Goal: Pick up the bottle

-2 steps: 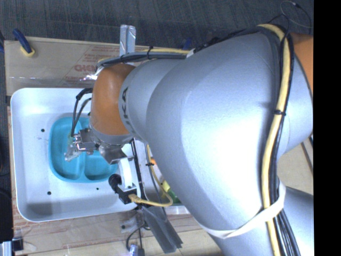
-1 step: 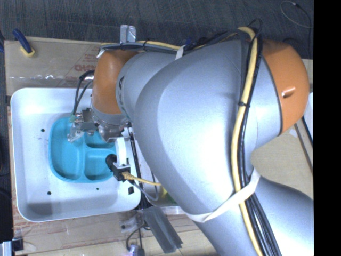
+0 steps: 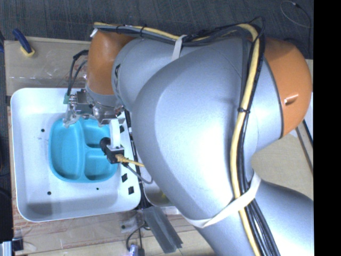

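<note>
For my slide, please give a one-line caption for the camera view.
Grey KUKA arm reaching over the left white bin, its gripper at the edge of a blue divided plastic tray.

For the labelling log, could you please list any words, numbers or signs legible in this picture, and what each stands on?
None can be read: the grey arm, the blue divided tray and the white bin bear no lettering that the view resolves.

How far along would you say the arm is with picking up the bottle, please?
Done so far: the arm has reached across into the left bin, with its gripper low at the top edge of the blue divided tray. In hand: I can see nothing held, and no bottle is visible; the arm covers most of the bench. Left: apparently the grasp and lift.
</note>
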Robot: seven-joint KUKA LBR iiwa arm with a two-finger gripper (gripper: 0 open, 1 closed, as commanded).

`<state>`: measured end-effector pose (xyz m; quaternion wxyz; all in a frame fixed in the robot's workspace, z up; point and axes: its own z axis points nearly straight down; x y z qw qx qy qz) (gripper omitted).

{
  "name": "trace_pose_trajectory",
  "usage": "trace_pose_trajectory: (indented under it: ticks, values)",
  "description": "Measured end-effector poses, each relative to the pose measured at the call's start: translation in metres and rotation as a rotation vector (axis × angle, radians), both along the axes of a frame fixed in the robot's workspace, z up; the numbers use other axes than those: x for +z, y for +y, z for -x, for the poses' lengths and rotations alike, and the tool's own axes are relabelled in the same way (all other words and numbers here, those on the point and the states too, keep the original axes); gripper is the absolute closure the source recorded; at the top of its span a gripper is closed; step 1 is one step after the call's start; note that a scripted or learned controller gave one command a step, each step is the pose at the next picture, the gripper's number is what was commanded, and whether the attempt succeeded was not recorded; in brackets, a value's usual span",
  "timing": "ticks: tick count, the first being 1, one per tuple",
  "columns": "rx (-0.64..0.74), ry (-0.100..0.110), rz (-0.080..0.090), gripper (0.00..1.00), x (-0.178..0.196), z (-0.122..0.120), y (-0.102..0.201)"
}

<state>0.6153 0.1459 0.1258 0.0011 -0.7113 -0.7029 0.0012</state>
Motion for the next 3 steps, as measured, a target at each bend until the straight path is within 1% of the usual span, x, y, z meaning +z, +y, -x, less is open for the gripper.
trace_pose_trajectory:
  ticks: [1, 2, 3]
  values:
    - [-0.101, 0.002, 0.001, 0.00, -0.035, 0.037, 0.030]
    - [-0.098, -0.001, 0.011, 1.00, -0.024, 0.035, 0.025]
    - [-0.284, 0.000, 0.001, 1.00, 0.074, 0.021, 0.060]
